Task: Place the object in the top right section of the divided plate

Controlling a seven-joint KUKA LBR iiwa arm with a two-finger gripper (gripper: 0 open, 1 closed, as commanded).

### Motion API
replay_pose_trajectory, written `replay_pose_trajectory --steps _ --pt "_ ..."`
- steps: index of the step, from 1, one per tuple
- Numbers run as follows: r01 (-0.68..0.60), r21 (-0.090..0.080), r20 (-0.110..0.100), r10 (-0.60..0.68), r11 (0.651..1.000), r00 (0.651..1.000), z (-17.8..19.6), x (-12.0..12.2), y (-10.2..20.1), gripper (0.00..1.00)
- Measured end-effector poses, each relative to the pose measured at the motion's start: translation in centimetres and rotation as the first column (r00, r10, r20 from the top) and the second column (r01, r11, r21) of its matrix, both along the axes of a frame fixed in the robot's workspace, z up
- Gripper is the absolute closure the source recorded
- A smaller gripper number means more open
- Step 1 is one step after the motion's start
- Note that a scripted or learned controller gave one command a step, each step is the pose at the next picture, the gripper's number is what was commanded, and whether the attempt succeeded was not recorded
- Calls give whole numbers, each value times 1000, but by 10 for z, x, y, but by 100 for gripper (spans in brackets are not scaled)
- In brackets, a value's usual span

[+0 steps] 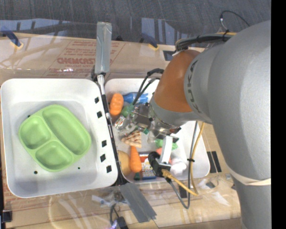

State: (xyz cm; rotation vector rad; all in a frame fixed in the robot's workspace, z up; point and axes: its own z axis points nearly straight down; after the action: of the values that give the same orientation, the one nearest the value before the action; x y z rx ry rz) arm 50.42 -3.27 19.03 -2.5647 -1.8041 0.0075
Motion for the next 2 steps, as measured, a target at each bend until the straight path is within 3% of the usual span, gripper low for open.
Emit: replay_pose_trajectory --steps 1,2 --pt "0 0 0 0 1000 1000 0 0 0 0" --pt "174 -3 2 -174 985 985 0 29 33 0"
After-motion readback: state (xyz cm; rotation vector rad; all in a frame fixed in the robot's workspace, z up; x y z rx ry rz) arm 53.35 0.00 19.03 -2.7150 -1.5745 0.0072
